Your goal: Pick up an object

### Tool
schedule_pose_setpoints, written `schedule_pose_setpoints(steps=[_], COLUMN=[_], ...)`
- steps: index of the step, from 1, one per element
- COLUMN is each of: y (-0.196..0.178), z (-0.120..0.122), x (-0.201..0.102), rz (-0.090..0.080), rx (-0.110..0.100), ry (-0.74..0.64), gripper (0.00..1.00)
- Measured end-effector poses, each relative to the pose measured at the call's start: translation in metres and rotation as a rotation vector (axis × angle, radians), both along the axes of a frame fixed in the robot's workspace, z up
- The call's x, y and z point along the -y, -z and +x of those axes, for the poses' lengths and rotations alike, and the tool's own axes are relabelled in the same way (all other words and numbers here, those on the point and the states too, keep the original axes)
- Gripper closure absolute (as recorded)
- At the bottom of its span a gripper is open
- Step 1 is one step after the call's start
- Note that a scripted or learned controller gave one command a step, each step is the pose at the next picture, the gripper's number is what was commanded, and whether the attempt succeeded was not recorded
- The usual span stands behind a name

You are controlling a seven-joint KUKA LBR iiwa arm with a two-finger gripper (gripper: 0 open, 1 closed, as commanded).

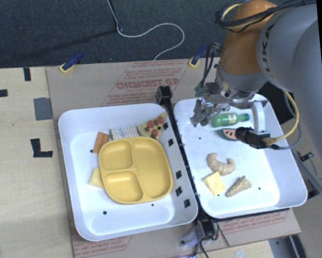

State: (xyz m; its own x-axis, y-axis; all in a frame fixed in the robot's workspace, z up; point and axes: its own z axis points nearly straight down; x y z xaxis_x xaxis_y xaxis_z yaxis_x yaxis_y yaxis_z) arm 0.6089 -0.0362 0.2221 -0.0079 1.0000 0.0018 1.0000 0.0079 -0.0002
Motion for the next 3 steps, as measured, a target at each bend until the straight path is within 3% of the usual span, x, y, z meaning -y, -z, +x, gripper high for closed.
schedule_pose_setpoints(steps=[1,2,3], y=[-0.012,0.0,-0.007], z=[0.015,0.023,0.015], x=[-0.029,-0.023,-0.018], rz=[-0.001,-0.004,-0.003], rx=[0.0,-0.002,-0.002], ry=[0.003,0.006,0.007], gripper=[1.0,1.0,1.0])
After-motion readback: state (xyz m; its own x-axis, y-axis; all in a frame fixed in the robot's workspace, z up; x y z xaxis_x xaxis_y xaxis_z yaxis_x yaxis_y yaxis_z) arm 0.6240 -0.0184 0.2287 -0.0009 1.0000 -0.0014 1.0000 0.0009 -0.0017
